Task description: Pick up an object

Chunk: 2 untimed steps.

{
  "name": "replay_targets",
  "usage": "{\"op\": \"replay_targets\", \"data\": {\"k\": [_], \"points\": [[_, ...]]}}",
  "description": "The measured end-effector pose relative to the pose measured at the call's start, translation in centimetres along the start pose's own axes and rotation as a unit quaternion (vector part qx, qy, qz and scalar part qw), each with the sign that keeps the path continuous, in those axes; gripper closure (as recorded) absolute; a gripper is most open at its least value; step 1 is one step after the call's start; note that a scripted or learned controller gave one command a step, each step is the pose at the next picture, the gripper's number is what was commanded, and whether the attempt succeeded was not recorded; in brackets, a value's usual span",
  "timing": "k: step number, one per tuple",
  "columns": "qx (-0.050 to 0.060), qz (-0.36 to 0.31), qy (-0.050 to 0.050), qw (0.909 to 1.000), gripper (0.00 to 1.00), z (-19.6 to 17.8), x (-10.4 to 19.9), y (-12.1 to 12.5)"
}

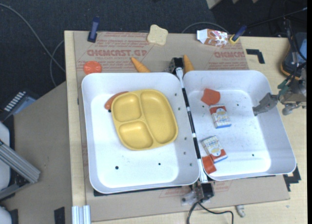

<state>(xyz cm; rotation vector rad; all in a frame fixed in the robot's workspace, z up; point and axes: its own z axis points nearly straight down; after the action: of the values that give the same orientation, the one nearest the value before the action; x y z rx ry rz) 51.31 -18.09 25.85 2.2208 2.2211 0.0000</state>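
The right bin (273, 135) holds an orange block (210, 96) near its back left and a small red and white carton (220, 116) just in front of it. A second small carton (213, 147) lies by the bin's left wall, with an orange piece (208, 163) touching its front end. My gripper (264, 104) hangs over the right side of this bin, apart from all of these, with nothing seen in it. In the left bin (97, 145) sits a yellow divided plate (144, 119), and a red-orange thing (109, 102) pokes out from under its left edge.
Behind the bins on the cardboard lie a toy bread slice (157, 34), a carrot (140, 65), an orange disc (91, 67), a blue clip (93, 29) and a crumpled packet (212, 36). The arm's wrist (294, 96) stands at the right bin's outer rim.
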Motion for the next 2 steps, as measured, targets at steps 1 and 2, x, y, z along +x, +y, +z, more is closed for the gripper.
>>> {"op": "replay_targets", "data": {"k": [1, 2], "points": [[0.002, -0.001, 0.001, 1.0000, 0.00, 10.1, 8.4, 5.2], [0.001, 0.000, 0.000, 1.0000, 0.00, 17.5, 6.8, 12.2]]}}
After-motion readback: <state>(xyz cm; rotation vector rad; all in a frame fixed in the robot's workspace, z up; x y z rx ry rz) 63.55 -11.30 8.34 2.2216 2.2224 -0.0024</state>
